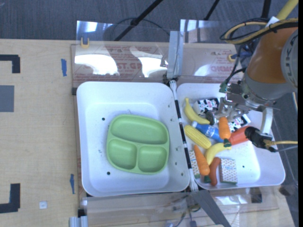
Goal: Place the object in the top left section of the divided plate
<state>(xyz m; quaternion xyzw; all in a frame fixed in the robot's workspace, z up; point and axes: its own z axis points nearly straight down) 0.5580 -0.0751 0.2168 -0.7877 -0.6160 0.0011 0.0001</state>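
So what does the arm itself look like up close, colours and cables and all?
The arm is a bulky rounded body, orange in its broad band with grey at the far right edge. Yellow and black cables loop over its top. Below sits a metallic silver gripper.

Two white bins sit side by side: the left bin [90, 126] and the right bin [270, 167]. Blue tape [64, 66] marks the wooden bench [33, 141] (far left).

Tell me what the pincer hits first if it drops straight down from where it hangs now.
Probably the toy pile in the right bin: the pincer hangs over a small carrot beside a blue bottle. The carrot looks likeliest, though depth is unclear from this slanted view.
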